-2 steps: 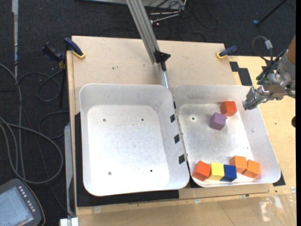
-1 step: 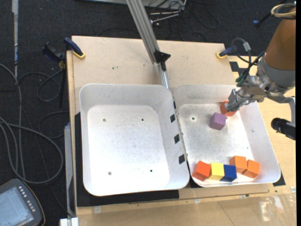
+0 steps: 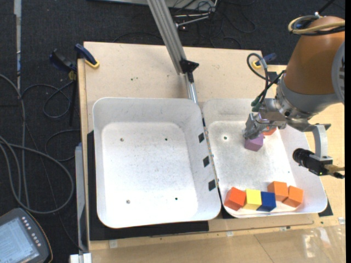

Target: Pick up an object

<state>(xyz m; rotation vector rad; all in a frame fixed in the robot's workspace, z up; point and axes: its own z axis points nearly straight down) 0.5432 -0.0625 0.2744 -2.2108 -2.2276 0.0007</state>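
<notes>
Camera view shows the counter (image 3: 137,64) from above at a slant, with two white bins side by side on it. Nearest the lens, well below the fingers (image 3: 254,131), a cluster of blocks lies along the right bin's (image 3: 233,163) near wall: an orange block (image 3: 235,198) at its left end, a yellow block (image 3: 253,198) touching it, a blue block (image 3: 268,200) beside that, then two more orange blocks (image 3: 287,192) set close together toward the right. Off to the fingers' left and lower, the left bin (image 3: 145,158) sits apart from all of these.

Higher up, in the middle of the right bin, a purple block (image 3: 254,142) sits directly under the fingers, its top edge meeting their tips. Whether the tips are closed on it or merely resting against it cannot be told from this slant, and how wide they stand is hidden by the wrist above them. A small red thing (image 3: 269,130) peeks out just right of the fingers, mostly covered by the wrist.

Behind and to the right of the fingers rises the arm (image 3: 315,64), its orange band broad above the grey wrist, with cables looping near it. Farther off, up and to the left of the fingers, a metal pole (image 3: 167,26) slants across the counter's far edge.
</notes>
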